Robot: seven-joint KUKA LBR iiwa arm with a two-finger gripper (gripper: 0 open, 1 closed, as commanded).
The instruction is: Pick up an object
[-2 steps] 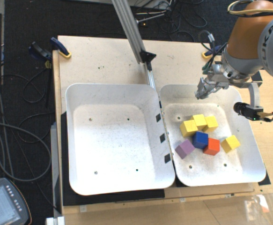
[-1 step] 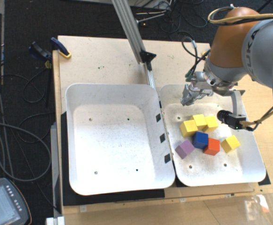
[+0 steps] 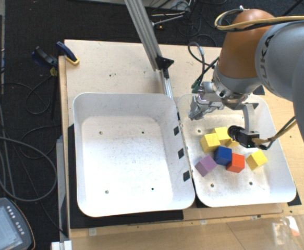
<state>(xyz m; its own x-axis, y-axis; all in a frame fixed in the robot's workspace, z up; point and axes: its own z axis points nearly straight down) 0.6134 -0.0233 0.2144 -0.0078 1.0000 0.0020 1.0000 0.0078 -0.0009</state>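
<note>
A: Where are the things to be picked sitting?

B: They are all lying in the right bin (image 3: 277,191), bunched near its middle. A yellow block (image 3: 211,141) is touching a second yellow block (image 3: 223,134) behind it. Just in front of those, a blue block (image 3: 223,154) is pressing against an orange block (image 3: 236,162). A purple block (image 3: 205,165) is lying just beside the blue one, toward the bins' shared edge, and a third yellow block (image 3: 256,160) is sitting a little apart on the far side of the orange one.

A: And the gripper?

B: The gripper (image 3: 198,110) is hanging over the back part of the right bin, near the divide, behind the cluster and not touching any block. I am seeing nothing between its fingers. Whether they are spread or pressed together I cannot tell; the metal parts are blurring together from this angle.

A: So how far along are we?

B: By my reading, nothing is lifted yet. Every block is resting on the bin floor. What is left is the whole grasp: lining up over one block, descending, closing, raising.

A: Anything else around?

B: The left bin (image 3: 89,139) is lying alongside, and a slanted metal pole (image 3: 144,27) is crossing the bench (image 3: 115,66) behind both bins.
</note>
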